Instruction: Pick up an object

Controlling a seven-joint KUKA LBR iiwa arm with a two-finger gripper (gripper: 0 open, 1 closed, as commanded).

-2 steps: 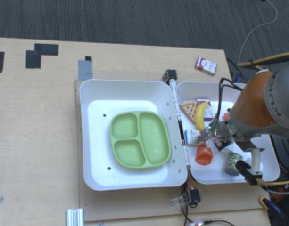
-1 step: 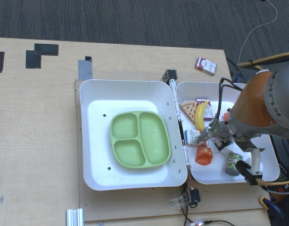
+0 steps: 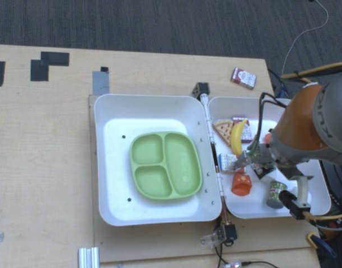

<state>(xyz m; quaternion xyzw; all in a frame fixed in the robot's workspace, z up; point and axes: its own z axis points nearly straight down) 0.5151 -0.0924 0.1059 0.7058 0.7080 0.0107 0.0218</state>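
The right bin holds several small objects. A yellow banana lies beside a pizza slice and a red-and-white packet at its far left. A pale blue packet lies by the left wall, with an orange-red cup just in front of it. A green can lies on its side near the front. My gripper reaches in from the right and hangs low over the spot between the blue packet and the cup, with the grey and orange arm behind it.
A green divided plate lies in the left bin. A small red box sits on the bench beyond the right bin. Black clips and cables mark the seam between the bins.
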